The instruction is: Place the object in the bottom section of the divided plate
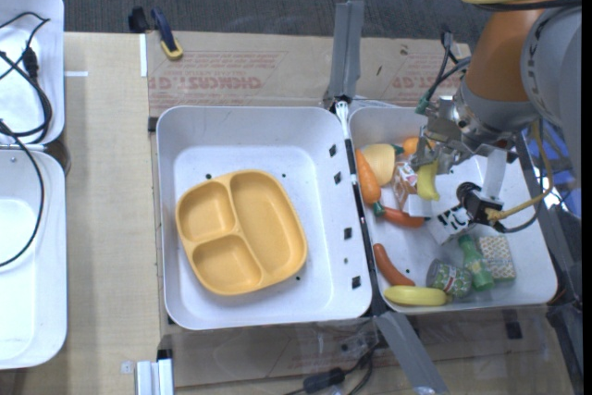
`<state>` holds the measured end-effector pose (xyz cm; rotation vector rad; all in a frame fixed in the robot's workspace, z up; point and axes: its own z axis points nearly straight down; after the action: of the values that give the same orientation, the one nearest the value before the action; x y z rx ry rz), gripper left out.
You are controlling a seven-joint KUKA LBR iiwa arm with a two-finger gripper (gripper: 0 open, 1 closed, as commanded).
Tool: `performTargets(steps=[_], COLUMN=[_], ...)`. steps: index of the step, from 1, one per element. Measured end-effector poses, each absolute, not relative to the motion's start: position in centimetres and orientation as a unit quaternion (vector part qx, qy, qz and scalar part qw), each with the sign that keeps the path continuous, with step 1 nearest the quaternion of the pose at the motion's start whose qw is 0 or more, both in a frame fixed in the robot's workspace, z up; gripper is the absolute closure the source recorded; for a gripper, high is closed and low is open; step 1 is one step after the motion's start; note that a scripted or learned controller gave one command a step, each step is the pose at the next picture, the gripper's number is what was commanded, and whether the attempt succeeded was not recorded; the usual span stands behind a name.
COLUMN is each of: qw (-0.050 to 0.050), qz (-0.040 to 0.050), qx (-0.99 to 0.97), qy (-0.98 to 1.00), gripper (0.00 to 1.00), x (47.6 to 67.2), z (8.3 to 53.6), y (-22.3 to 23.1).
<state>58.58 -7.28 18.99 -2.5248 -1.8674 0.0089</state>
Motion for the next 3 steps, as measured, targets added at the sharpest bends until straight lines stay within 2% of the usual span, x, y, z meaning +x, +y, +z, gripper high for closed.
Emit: performTargets(steps=[1, 2, 3], qw=[0.001, 0.0, 0.001], qz=[0.002, 0.0025, 0.0028], qx=[-0.788, -0.811, -0.774], qy=[-0.616, -0.585, -0.633], gripper=[1.0, 1.0, 1.0], x=[57.4, 61.3, 54.8], z=[19.1, 19.0, 21.1], y=[-1.0, 6.9, 15.6])
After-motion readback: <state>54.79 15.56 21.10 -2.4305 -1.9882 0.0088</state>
